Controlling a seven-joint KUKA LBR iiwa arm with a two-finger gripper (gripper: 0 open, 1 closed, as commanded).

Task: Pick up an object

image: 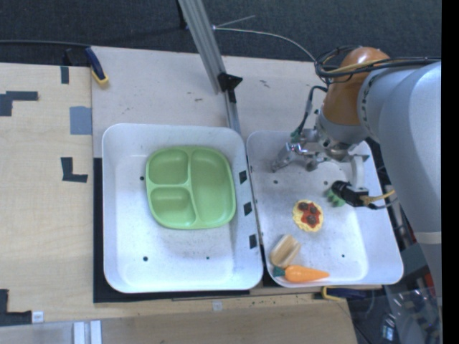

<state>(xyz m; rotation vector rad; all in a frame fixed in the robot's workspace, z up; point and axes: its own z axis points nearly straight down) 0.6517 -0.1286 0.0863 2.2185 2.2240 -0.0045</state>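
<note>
Hovering: gripper (pixel 281 163) over right bin (pixel 373 256) (back corner); nothing held

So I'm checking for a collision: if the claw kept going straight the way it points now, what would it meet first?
Probably the bare floor of the right bin. The claw points down and left over its upper part, clear of the toys there, though depth is hard to judge.

Two white bins sit side by side on the bench (pixel 43 213). The left bin (pixel 122 264) holds a green divided plate (pixel 191 187). In the right bin (pixel 358 264), a small pizza toy (pixel 309 216) lies near the middle, with a hot dog bun (pixel 285 249) and an orange carrot (pixel 307 274) at the near left corner. The grey arm (pixel 401 106) reaches in from the right, its gripper (pixel 301 151) over the bin's far end.
</note>
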